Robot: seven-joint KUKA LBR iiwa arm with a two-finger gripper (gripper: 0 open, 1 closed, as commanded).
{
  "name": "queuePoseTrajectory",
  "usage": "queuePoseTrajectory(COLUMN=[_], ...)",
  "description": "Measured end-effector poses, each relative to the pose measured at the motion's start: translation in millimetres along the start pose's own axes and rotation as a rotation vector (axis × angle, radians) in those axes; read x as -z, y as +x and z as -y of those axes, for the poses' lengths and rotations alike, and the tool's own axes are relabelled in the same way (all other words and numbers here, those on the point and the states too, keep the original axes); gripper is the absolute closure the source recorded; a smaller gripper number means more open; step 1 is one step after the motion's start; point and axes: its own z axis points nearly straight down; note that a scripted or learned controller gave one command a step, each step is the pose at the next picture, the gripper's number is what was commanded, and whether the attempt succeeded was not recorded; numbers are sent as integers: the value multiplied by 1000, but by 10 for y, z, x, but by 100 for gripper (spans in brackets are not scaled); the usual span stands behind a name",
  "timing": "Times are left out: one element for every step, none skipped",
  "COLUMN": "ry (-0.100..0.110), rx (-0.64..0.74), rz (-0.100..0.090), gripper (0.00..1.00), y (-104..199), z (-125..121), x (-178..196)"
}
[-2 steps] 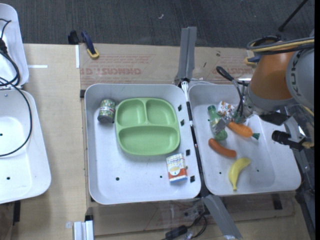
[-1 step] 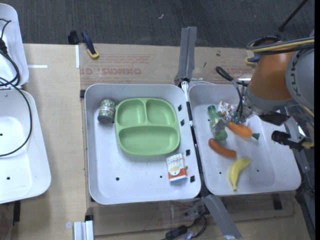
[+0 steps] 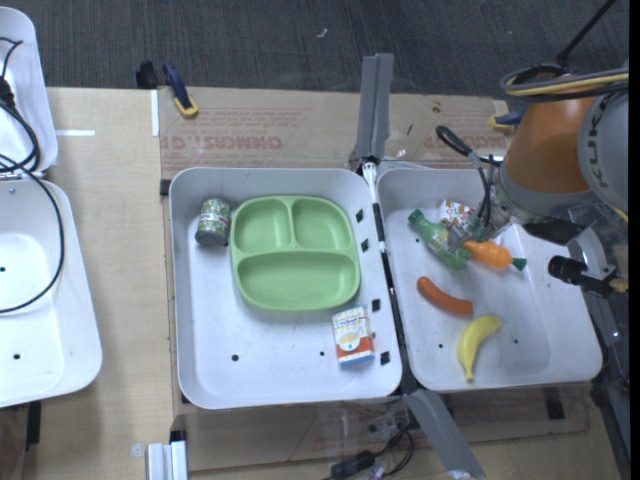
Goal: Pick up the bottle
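While the arm (image 3: 560, 138) fills the upper right of the frame, its grey body and orange band hang over the far right corner of the right bin (image 3: 540, 363). The gripper's state I cannot tell: the wrist and dark cabling cover it, and nothing can be seen held.

The bottle (image 3: 436, 239) lies in the upper left part of the right bin, green and on its side, running from upper left to lower right. A small printed packet (image 3: 457, 214) sits just beside it toward the upper right, touching or overlapping it; which, I cannot tell. A carrot (image 3: 490, 255) lies just to the right of the bottle's lower end, its orange body pointing left and its green tip to the right. Below these, a sausage (image 3: 444, 296) lies slanted near the middle of the bin, and a banana (image 3: 474, 342) lies lower still, near the bin's front edge.

In the left bin (image 3: 200, 368), a green divided plate (image 3: 295, 251) with three compartments takes up the upper middle. A small can (image 3: 213, 221) lies just beside the plate's upper left corner. A small carton (image 3: 353, 335) rests near the plate's lower right corner, close to the wall between the two bins.

A blue and yellow clamp (image 3: 176, 89) sits on the bench (image 3: 120, 188) at the upper left.
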Motion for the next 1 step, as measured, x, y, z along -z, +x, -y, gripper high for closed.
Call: queuePoseTrajectory(ry=[7], rx=[1], rz=[-6], gripper=[0], y=[22], z=[18], x=[-44])
